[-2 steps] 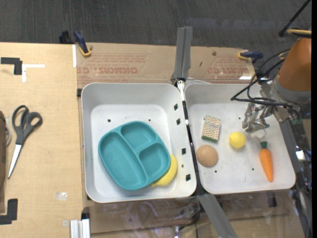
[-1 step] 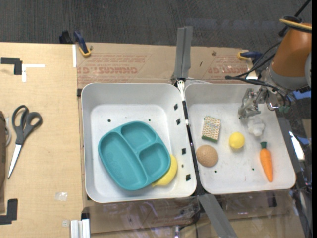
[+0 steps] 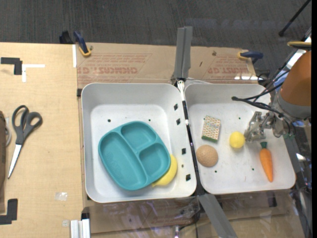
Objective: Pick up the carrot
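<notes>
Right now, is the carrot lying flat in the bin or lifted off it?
Lying flat. The carrot rests on the floor of the right bin, green top toward the gripper, which hovers just above it, not holding it.

We count two shallow white plastic bins (image 3: 91, 148) (image 3: 237, 180). Inside them sit single items — one teal divided plate (image 3: 133, 155), one orange carrot (image 3: 267, 163), one brown egg-shaped ball (image 3: 207, 155), one small yellow lemon (image 3: 237, 140), one checkered sponge block (image 3: 211, 128) — plus one pair of grey-handled scissors (image 3: 21, 133).
</notes>
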`<control>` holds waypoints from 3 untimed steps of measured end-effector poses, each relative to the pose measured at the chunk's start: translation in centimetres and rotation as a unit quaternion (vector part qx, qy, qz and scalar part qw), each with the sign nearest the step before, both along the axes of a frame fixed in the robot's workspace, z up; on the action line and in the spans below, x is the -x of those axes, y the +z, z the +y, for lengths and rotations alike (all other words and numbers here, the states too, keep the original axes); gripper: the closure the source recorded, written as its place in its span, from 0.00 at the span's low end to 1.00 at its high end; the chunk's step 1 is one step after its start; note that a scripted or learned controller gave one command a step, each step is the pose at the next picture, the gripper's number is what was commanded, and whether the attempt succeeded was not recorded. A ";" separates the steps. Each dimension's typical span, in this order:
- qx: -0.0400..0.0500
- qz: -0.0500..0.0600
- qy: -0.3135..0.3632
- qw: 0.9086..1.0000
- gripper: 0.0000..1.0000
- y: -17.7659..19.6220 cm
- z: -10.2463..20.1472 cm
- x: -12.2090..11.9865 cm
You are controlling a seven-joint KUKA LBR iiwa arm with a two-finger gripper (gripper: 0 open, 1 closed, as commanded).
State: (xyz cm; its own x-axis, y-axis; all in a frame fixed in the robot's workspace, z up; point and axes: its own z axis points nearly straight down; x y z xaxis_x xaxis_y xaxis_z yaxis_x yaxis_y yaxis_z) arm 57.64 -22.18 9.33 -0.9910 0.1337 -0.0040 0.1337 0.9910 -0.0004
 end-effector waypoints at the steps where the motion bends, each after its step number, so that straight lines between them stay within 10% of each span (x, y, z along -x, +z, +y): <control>1: 0.000 -0.001 -0.098 0.995 1.00 0.0 0.1 -5.7; 2: -0.001 0.001 -0.267 0.964 1.00 -0.1 0.0 3.9; 3: -0.001 0.000 -0.341 0.940 1.00 4.4 6.5 2.7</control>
